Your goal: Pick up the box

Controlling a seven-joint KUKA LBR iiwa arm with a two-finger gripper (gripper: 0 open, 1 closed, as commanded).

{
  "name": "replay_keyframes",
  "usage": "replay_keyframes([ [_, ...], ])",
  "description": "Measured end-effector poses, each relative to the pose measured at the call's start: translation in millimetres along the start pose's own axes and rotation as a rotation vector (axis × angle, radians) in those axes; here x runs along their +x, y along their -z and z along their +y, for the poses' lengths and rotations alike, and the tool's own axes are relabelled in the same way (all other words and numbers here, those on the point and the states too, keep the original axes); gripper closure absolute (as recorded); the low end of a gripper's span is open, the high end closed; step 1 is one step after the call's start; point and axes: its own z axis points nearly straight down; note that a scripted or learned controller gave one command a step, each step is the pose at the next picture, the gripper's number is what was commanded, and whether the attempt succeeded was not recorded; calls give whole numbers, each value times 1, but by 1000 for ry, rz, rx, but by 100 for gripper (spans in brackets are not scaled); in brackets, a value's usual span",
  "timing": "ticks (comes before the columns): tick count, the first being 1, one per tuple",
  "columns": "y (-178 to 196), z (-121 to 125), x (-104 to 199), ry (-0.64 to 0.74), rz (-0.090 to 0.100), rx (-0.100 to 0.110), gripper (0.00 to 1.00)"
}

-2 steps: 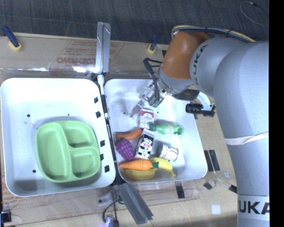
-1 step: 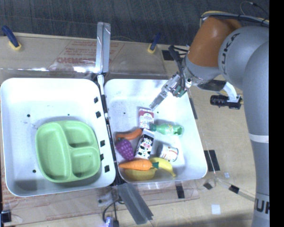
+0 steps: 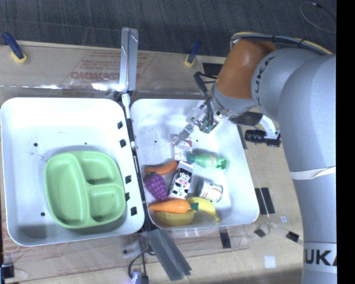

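White and black, the box (image 3: pixel 182 181) is seen tilted among the toys near the right bin's (image 3: pixel 239 158) front edge — the fingers (image 3: pixel 183 136) hang above it, their opening not discernible.

Robot lab bench.
Looking down on two white bins (image 3: pixel 23 114) clamped to taped cardboard (image 3: pixel 77 64), grey industrial arm (image 3: pixel 302 99) reaching in at right.

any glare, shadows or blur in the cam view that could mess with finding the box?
Camera view: even, soft overhead light; mild glare on the white right bin floor, faint shadows beside the green tray. Slight overall softness; the box print is unreadable, and the gripper is small and a little blurred. The arm looks washed out.
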Motion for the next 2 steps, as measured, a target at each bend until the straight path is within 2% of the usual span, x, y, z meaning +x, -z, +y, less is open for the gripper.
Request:
replay_keyframes([
  [1,-6,38,35,54,10,5,0],
  [2,113,10,6,-98,5,4,0],
])
